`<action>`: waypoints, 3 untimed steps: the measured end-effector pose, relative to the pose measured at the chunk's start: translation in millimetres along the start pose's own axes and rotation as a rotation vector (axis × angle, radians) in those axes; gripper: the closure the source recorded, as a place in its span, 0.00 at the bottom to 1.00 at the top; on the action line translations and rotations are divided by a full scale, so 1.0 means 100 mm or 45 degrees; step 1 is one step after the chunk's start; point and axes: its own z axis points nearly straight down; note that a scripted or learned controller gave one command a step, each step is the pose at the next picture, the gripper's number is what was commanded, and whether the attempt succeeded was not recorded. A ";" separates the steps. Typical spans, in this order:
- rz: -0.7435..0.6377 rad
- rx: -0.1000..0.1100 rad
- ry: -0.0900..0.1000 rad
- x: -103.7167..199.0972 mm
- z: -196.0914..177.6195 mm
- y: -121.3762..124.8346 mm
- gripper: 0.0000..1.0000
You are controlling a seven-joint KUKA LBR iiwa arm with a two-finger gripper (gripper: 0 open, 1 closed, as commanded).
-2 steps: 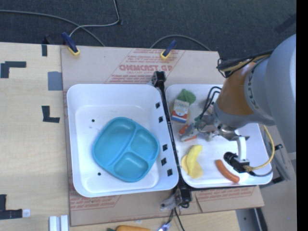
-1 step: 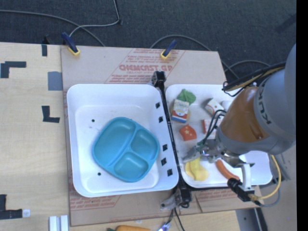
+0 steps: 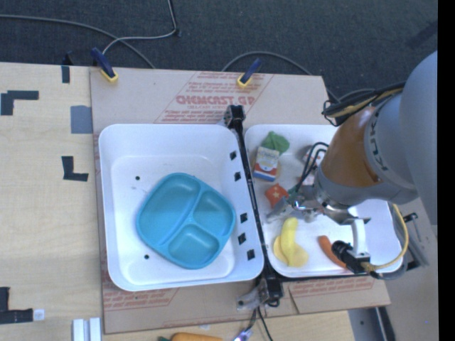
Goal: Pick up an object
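Nothing's been lifted yet, by the look of it. The grey gripper (image 3: pixel 290 206) is lowered into the right-hand white bin (image 3: pixel 387 222), just above the yellow plastic banana (image 3: pixel 288 243) near its front edge. Finger state can't be told, and no grasp is seen.

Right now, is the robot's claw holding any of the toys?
I can't tell. The gripper is low in the right bin, between the red toy and the yellow banana, but no toy shows between its fingers.
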 end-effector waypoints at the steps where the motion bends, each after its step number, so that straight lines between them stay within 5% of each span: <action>1: 0.001 -0.002 -0.001 0.01 0.00 -0.41 0.00; 2: -0.002 -0.005 -0.002 -0.04 0.00 0.43 0.00; 3: -0.001 -0.001 -0.001 -0.02 0.00 0.79 0.00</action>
